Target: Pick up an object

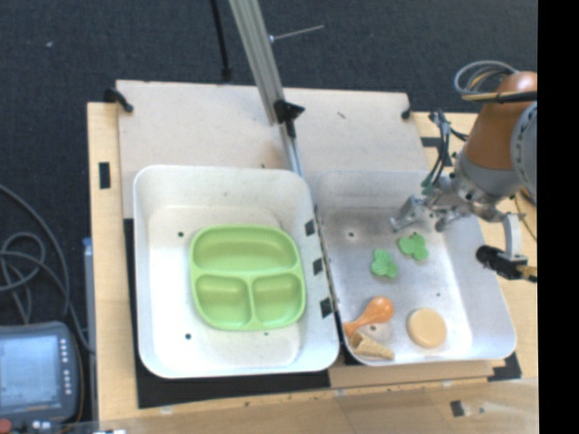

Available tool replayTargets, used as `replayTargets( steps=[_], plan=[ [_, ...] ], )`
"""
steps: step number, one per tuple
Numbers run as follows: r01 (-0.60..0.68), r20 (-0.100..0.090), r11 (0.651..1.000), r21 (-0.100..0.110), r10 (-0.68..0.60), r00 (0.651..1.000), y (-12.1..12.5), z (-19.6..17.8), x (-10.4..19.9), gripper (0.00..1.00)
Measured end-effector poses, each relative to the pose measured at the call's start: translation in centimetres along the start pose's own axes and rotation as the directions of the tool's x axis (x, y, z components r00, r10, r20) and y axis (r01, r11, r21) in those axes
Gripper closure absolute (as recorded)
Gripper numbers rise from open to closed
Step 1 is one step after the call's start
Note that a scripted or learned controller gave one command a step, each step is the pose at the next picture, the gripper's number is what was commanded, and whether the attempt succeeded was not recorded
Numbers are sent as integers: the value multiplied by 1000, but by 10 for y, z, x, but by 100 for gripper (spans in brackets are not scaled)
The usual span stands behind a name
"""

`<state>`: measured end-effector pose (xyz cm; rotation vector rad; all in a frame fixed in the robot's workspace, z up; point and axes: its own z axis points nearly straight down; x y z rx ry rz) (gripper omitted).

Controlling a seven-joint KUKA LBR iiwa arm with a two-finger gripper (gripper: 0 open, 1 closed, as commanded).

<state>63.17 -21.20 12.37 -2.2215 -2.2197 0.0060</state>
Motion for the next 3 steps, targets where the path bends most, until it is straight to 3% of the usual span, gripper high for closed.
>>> replayTargets(
  steps=[1,3],
  plan=[
    [-1,2,1000,-9,1,1000,2,-16,-1,100],
    [4,1,1000,-12,-4,1000,7,-130,5,100]
  ],
)
